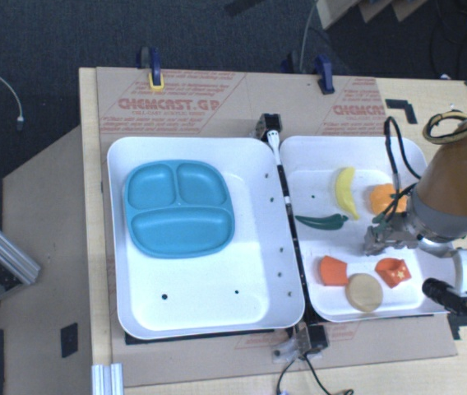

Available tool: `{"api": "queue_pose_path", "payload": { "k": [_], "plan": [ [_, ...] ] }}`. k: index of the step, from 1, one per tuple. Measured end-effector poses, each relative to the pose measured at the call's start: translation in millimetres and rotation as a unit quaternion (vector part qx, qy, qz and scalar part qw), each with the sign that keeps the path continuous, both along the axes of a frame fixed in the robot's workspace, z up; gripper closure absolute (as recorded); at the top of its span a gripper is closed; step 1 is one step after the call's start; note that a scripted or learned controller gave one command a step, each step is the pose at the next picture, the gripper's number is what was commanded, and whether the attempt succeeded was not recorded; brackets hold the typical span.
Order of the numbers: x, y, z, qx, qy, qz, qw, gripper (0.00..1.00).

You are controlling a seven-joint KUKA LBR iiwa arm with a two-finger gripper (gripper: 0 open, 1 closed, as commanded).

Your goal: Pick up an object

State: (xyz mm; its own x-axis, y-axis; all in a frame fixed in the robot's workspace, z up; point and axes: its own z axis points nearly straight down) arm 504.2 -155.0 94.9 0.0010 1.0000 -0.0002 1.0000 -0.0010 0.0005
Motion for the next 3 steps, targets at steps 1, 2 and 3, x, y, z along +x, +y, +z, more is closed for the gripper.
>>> {"api": "queue_pose_path", "payload": {
  "k": [1,2,3],
  "plan": [
    [0,-1,64,-0.0016,-0.004,0.001,1.0000,1.00],
    [-6,-7,122,-0.0015,-0.003,0.001,1.0000,1.00],
    [3,-5,169,-0.0014,-0.004,0.001,1.0000,1.00]
  ]
}}
